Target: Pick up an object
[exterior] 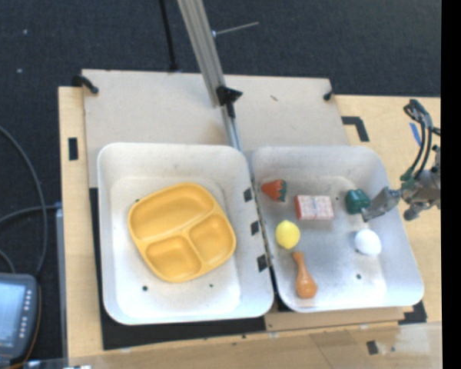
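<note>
End effector [378,204] at right bin's [403,279] right edge, beside green object [357,201], above white egg [367,242]; finger state unclear, maybe touching green one.

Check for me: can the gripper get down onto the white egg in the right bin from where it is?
Probably yes. The gripper sits at the right bin's right edge, just above the white egg. The egg lies apart from the green piece, with bare floor around it.

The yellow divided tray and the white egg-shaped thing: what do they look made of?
The yellow divided tray looks like moulded plastic with a smooth, slightly satin finish: uniform colour, rounded compartment walls, soft highlights. The white egg-shaped thing is probably plastic too, smooth and evenly bright, though at this size a rubber or foam toy can't be ruled out.
</note>
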Robot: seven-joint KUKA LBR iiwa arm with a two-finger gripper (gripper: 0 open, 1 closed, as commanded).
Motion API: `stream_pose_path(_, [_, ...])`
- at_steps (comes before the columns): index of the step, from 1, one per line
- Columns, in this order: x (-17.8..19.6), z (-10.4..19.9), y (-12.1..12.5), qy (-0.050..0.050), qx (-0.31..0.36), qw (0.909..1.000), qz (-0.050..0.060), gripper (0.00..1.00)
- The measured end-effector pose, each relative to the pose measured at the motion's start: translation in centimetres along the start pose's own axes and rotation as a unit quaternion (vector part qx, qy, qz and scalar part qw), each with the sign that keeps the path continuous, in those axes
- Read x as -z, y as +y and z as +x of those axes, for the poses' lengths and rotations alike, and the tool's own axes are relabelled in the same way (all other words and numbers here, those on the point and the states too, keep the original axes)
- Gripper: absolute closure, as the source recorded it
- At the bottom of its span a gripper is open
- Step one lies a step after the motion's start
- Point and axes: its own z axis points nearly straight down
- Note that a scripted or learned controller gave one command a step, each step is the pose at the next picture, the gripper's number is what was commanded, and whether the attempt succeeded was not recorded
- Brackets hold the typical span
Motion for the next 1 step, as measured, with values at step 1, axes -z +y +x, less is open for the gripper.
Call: stream_pose_path(1, [0.01, -0.01, 0.00, 0.000, -0.001, 1.0000, 0.000, 0.00])
